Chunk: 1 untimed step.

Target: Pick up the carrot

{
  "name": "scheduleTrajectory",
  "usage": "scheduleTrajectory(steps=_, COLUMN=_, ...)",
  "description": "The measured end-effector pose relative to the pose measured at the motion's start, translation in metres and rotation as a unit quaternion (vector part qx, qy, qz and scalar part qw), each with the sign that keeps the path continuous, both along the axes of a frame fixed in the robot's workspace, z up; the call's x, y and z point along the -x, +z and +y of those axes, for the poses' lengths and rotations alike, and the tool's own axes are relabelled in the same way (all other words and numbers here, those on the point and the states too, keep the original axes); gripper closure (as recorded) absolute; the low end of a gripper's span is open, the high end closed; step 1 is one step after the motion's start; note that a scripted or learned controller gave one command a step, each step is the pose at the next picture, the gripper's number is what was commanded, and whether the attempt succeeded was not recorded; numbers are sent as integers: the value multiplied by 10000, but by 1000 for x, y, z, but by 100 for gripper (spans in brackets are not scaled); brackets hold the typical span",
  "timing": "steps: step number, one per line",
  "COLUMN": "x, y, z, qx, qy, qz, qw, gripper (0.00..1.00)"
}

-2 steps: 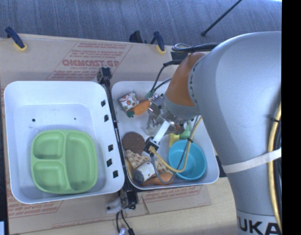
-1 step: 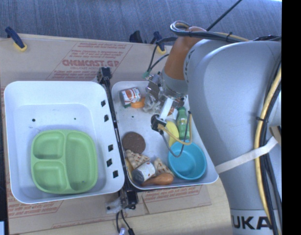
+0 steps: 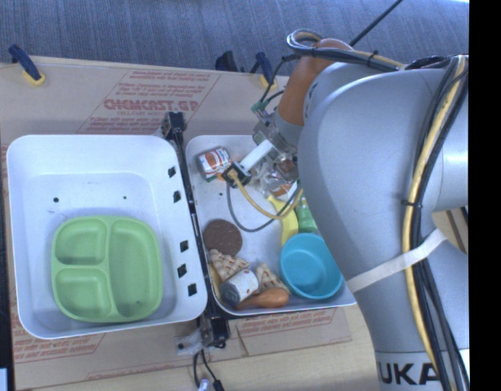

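the task looks barely started, as far as can be judged. the carrot (image 3: 265, 299) lies at the 6 o'clock edge of the right bin (image 3: 203, 148), an orange piece resting flat on the bin floor and touching the small white cylinder (image 3: 241, 285) at its 10 o'clock. nothing holds it. the gripper (image 3: 276, 173) sits up at the 12 o'clock end of the same bin, well apart from the carrot, and how it is set cannot be told: cables and the wrist cover it. so the reach toward the carrot, the descent, the close and the lift all appear to be left.

the right bin is crowded. a small can (image 3: 212, 162) with a red label lies at 11 o'clock, just beside the gripper's hardware. a brown disc (image 3: 223, 236) sits near the middle of the left wall. at its 6 o'clock is a waffle-patterned piece (image 3: 226, 263), touching the white cylinder. a blue bowl (image 3: 309, 269) sits at 4 o'clock, near the carrot, with a yellow item (image 3: 290, 224) and a green item (image 3: 307, 218) at its 12 o'clock, both partly hidden by the arm (image 3: 372, 177).

the left bin (image 3: 38, 161) holds a green divided plate (image 3: 108, 268) toward 6 o'clock; its three compartments have nothing in them.
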State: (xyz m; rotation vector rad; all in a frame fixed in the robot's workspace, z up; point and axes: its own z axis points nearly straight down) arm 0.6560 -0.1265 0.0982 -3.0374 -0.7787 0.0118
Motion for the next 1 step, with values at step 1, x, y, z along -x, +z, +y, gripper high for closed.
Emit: scheduleTrajectory(steps=1, x=12, y=224, z=-19, qx=25, qy=37, qz=-86, qw=10000, gripper=0)
